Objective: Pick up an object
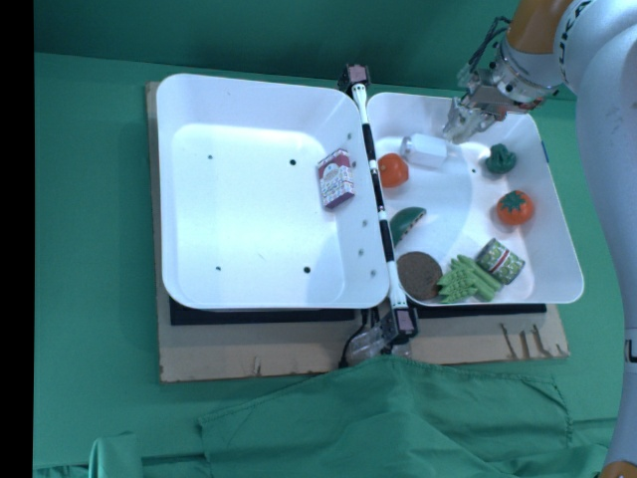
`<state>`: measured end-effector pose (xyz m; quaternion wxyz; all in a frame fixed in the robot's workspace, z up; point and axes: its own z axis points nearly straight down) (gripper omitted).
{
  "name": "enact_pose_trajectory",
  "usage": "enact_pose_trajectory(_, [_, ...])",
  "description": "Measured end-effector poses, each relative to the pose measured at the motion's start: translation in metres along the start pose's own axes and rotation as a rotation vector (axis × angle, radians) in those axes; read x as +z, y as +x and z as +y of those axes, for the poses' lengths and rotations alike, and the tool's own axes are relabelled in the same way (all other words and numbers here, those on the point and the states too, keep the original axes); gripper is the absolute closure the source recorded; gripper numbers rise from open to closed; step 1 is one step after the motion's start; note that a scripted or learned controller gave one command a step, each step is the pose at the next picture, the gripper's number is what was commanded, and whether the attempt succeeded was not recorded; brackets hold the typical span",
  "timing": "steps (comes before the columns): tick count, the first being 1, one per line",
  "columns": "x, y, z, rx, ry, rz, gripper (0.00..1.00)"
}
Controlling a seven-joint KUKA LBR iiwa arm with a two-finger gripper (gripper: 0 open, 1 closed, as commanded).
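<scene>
My gripper point(462, 127) hangs over the back of the right bin point(557, 257), open and holding nothing. Just left of and below it lies a white bottle point(426, 150) on its side. An orange fruit point(394, 170) sits by the divider, and a dark green vegetable point(500, 158) lies to the gripper's right. Further forward are a tomato point(515, 207), a watermelon slice point(406, 223), a brown round cookie point(419, 274), a green asparagus bundle point(468, 279) and a green-labelled can point(500, 261). A red carton point(336, 178) lies in the left bin point(199, 247).
The two bins meet along a black-and-white divider rail point(376, 197). They rest on a cardboard sheet point(199, 357) on the green bench. A rumpled green cloth point(398, 416) lies in front. The grey arm point(607, 118) comes down the right side.
</scene>
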<state>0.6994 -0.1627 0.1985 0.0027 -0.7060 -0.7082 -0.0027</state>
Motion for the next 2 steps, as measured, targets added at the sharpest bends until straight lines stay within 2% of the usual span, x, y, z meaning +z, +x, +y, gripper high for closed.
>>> enact_pose_trajectory(1, [-0.068,-0.001,-0.002,0.005,-0.014,-0.012,1.00])
enact_pose_trajectory(2, [-0.128,-0.011,-0.003,0.006,-0.012,-0.012,1.00])
